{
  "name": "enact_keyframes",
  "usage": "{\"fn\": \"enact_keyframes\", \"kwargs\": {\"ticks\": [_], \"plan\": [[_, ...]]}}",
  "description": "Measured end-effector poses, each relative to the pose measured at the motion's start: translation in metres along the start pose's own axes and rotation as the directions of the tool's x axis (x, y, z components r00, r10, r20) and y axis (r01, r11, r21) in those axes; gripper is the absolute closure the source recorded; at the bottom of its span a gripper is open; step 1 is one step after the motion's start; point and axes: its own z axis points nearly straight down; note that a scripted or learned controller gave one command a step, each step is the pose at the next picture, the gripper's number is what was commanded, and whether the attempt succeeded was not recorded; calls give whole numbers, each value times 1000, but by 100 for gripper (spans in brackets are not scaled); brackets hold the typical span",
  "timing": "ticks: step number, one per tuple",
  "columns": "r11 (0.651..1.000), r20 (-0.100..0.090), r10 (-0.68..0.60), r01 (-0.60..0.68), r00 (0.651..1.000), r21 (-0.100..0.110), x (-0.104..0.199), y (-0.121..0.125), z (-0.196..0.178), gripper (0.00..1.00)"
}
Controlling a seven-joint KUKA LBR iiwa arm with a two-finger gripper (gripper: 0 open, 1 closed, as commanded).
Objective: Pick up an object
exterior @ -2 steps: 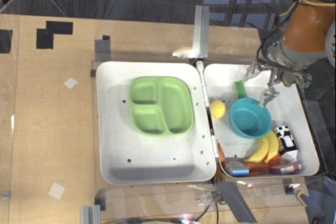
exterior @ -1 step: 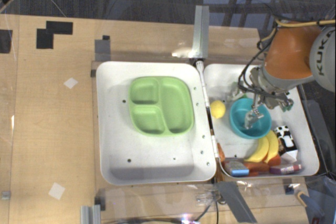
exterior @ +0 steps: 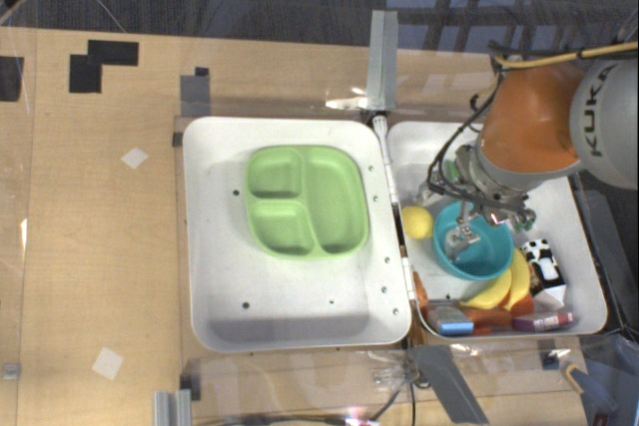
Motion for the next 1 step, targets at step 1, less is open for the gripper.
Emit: {"fn": "enact_keyframes", "kwargs": {"ticks": [1], "plan": [[1000, 1, 10, -10, 1000, 5, 30, -74, -1, 0]]}}
